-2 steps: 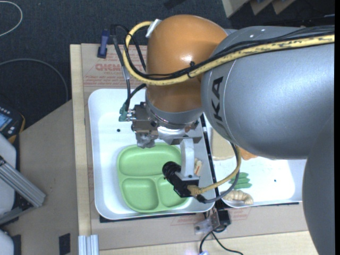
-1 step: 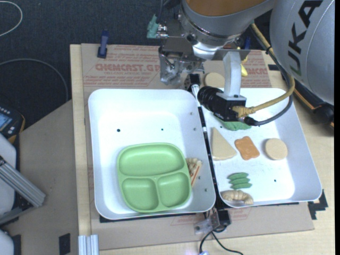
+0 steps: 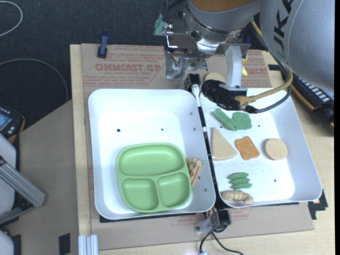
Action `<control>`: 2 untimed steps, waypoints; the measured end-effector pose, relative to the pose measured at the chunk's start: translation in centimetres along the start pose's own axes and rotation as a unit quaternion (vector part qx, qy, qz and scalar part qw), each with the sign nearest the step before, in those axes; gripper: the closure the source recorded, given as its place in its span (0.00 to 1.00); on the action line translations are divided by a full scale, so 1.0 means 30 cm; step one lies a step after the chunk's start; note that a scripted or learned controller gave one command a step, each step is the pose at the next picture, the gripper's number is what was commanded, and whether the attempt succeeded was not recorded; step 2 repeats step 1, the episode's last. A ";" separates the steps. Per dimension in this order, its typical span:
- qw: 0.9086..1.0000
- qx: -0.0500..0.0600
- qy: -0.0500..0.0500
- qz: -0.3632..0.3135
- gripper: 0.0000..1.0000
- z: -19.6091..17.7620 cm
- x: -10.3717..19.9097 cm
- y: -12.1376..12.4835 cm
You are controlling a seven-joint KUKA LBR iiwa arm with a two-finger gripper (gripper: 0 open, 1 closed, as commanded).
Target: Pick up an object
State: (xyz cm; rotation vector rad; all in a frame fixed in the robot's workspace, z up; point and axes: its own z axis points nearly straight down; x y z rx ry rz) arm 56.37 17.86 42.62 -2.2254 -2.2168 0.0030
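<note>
Nearest you, a croissant-shaped piece [image 3: 237, 196] lies at the right bin's [image 3: 297, 142] front edge; your gripper [image 3: 194, 85] (whether open or closed, I cannot tell) hangs over the bins' divider, holding nothing visible.

Two white bins [image 3: 106, 110], one green tray [image 3: 154, 175]
</note>
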 end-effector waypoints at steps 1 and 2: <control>1.000 0.004 0.000 -0.005 1.00 0.199 0.163 -0.160; 1.000 0.004 0.000 -0.005 1.00 0.199 0.163 -0.160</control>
